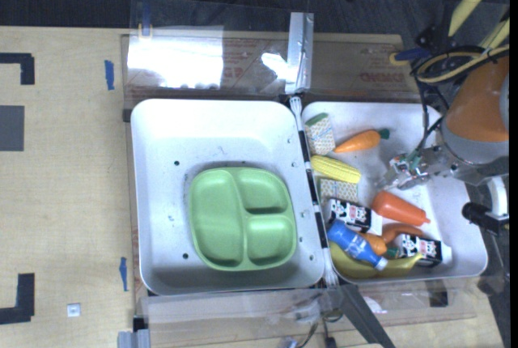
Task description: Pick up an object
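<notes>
The right bin [465, 257] holds a heap of toy food. A small carrot [357, 142] lies near its far side, and a yellow corn cob [336, 169] lies beside the divider. Toward the front sit a larger orange carrot [400, 209], two cow-patterned cartons [350, 214] [422, 248], a blue bottle [355, 244] and a banana [368, 266]. My gripper [409, 167] hangs low over the right bin's middle, just above and behind the larger carrot, with nothing seen in it. The arm's orange band [479, 106] is at the right edge.
The left bin [154, 176] holds a green divided plate [241, 216]. A small pale box [320, 132] stands at the right bin's far left corner. A clear plastic sheet [210, 55] lies behind the bins. Cables and yellow tubing [441, 63] crowd the far right.
</notes>
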